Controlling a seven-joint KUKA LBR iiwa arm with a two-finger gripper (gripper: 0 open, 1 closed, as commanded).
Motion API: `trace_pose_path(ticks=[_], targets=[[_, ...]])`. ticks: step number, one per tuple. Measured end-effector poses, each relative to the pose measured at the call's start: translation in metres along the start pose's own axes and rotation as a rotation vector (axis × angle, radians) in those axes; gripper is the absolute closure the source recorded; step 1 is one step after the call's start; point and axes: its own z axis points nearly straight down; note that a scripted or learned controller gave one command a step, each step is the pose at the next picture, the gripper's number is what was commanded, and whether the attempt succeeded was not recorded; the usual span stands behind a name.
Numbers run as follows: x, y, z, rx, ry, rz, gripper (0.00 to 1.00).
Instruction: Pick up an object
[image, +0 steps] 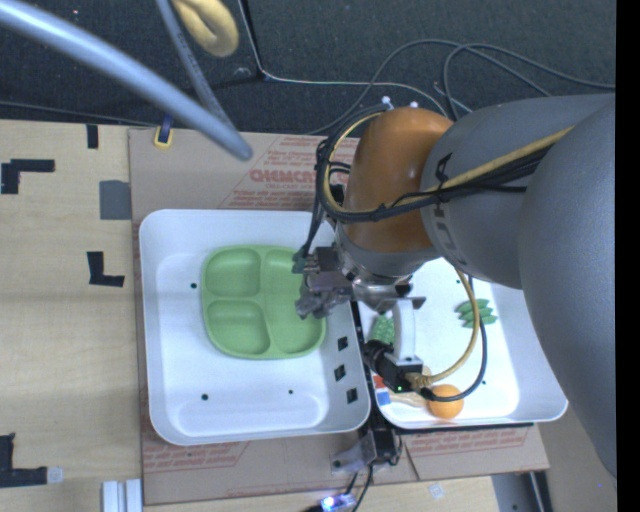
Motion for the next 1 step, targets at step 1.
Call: trace_pose_path(ticks=[1], targets=[[-0.0021,0.001,-0.0009,-0.002,-0.001,0.003,0.0]])
